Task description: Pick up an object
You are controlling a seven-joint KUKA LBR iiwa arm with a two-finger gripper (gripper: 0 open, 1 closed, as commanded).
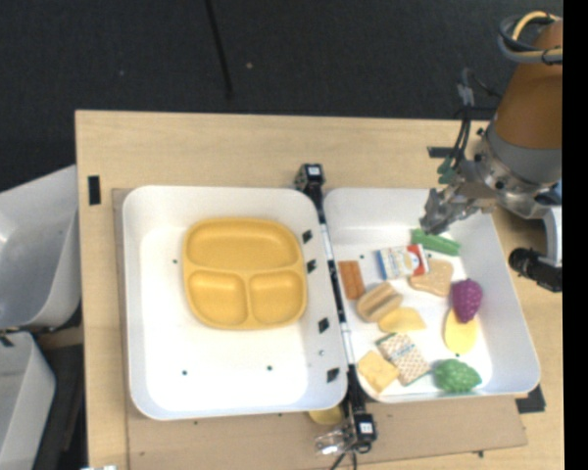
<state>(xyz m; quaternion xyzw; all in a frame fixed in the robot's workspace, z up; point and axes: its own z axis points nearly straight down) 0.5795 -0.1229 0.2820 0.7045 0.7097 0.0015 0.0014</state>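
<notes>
My gripper point(439, 217) hangs over the far side of the right bin point(510, 360), just above and left of a green bar-shaped piece point(435, 244). Nothing shows between its fingers. The right bin holds several toy foods: a small white carton point(400, 261), an orange-brown stick point(351, 280), a bread roll point(378, 301), a toast slice point(432, 281), a purple grape bunch point(465, 298), a yellow piece point(459, 333), a green leafy piece point(457, 376) and cheese-like wedges point(377, 370).
A yellow divided plate point(245, 271) lies in the left bin point(157, 360). The grey arm with its orange band point(529, 106) comes in from the right. Clips run along the wall between the bins point(325, 282).
</notes>
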